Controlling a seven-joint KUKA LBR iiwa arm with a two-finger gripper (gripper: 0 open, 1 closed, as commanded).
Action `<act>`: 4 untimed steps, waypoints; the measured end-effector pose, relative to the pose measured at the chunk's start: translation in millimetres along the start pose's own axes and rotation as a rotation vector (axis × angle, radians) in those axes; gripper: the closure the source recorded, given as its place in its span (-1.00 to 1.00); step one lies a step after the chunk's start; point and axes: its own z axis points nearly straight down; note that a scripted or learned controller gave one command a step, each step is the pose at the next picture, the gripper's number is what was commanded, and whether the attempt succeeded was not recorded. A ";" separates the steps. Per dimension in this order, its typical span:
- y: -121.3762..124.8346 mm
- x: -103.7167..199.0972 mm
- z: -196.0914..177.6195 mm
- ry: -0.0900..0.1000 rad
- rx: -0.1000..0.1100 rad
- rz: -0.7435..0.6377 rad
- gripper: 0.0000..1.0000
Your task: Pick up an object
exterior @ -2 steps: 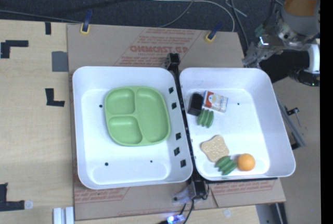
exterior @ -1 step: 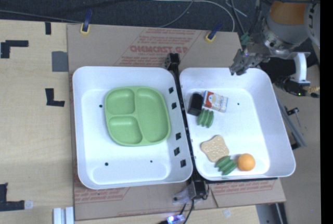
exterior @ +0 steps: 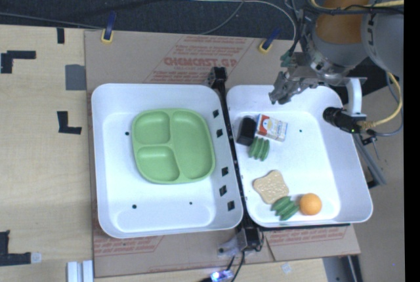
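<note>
The gripper (exterior: 281, 94) hangs above the right bin's (exterior: 341, 162) far rim, carrying nothing; how wide it stands I cannot tell. Candidates lie loose below for easy reach: small carton (exterior: 271, 128), black block (exterior: 246, 130), toast (exterior: 270, 186), orange (exterior: 310, 204).

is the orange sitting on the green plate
No, the orange lies in the right bin next to the slice of bread, while the green plate sits in the left bin.

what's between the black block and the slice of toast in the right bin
A green vegetable piece lies just below the black block; from there to the toast the camera view shows bare white bin floor.
</note>
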 end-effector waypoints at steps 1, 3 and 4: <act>-24.0 43.3 14.7 0.000 0.001 0.000 1.00; -60.5 138.6 39.8 0.000 0.001 -0.001 1.00; -78.5 180.1 28.9 0.000 0.000 -0.001 1.00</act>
